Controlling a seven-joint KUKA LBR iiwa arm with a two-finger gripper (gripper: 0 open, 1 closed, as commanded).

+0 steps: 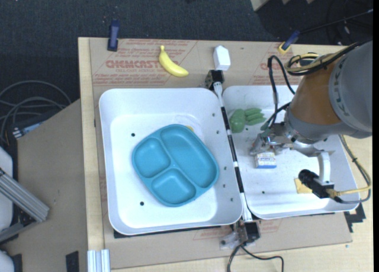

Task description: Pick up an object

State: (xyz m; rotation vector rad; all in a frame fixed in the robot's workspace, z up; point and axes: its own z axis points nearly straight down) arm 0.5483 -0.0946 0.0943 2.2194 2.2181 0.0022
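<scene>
A small white-and-blue box (266, 160) is seen lying on the floor of the right bin (278, 197), toward its left wall and about midway between the far and near edges. It is judged to be the likeliest object to be picked, since the gripper (265, 144) is set low just above it, at its far side. Whether contact has been made cannot be made out, and whether the gripper is open or closed cannot be told at this slant. Nothing is shown to be lifted or held, so the task is judged to be at the approach or grasp stage, with closing, lifting and clearing the bin left to be done.

A green soft-looking object (244, 118) is found near the far left corner of the same bin, apart from the box. In the left bin (118, 117) a blue divided plate (173, 164) is laid across the middle. Beyond the bins, a yellow banana (172, 63) is seen on the bench (142, 75) near its far edge.
</scene>
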